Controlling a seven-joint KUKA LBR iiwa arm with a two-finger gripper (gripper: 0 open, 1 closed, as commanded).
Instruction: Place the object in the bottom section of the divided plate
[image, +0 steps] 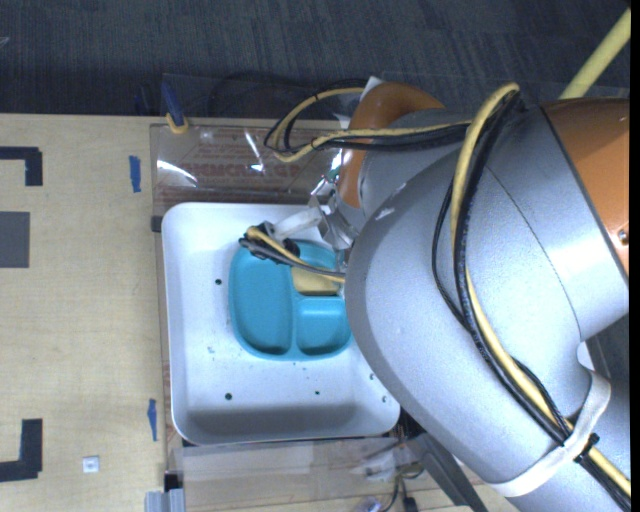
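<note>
**Arm covers half the bin, tan piece lies on the blue plate**

The grey arm (480, 300) comes in from 3 o'clock. Its bulk hides the whole 3 o'clock side of the white bin (190, 300) and the edge of the blue plate (262, 305) on that side. The hand (322, 235) hangs over the plate's 12 o'clock end, beneath an orange joint. From this angle I cannot tell whether it is clenched or released, and nothing can be seen grasped in it.

The plate sits near the middle of the bin, shifted a little toward 3 o'clock. A ridge running from 12 to 6 o'clock splits off one long section on its 9 o'clock side. Smaller sections lie on the 3 o'clock side.

The tan piece (318, 285) lies on the plate among those smaller sections, close to the cross ridge between them. I cannot tell which section it rests in. Its long axis seems to run roughly 9 to 3 o'clock, and the arm covers its 3 o'clock end.

A clear plastic sheet (225, 160) lies on the counter (80, 330) just past the bin's 12 o'clock rim. Blue tape strips (135, 172) and black marks (22, 165) are on the counter at 9 o'clock, well apart from the bin. Dark specks dot the bin floor around the plate
</note>
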